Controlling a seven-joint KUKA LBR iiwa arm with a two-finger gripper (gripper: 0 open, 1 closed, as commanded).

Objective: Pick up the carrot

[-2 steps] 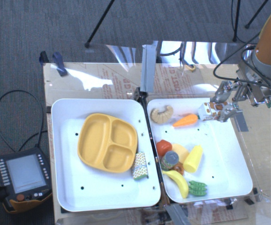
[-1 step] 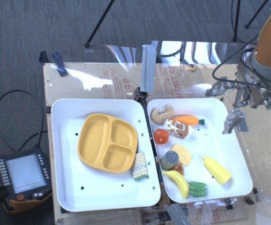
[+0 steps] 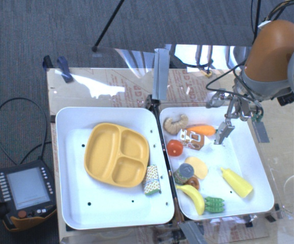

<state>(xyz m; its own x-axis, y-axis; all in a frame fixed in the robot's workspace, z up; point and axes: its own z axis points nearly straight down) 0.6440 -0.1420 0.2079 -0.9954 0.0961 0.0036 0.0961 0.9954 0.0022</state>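
Note:
An orange carrot point(image 3: 202, 130) lies in the right bin point(image 3: 259, 177) near its back wall, pointing left and right. My gripper point(image 3: 222, 135) hangs just right of the carrot's right end, fingers pointing down into the bin. The carrot lies free on the bin floor, with nothing gripping it.
The right bin also holds a tan croissant-like piece point(image 3: 175, 123), a small white and brown pack point(image 3: 192, 139), a tomato point(image 3: 174, 147), a can point(image 3: 185, 172), a banana point(image 3: 194, 196), a green item point(image 3: 214, 204) and a yellow bottle point(image 3: 236, 182). The left bin point(image 3: 70, 197) bears a yellow divided plate point(image 3: 117, 154) and a patterned pouch point(image 3: 151, 179).

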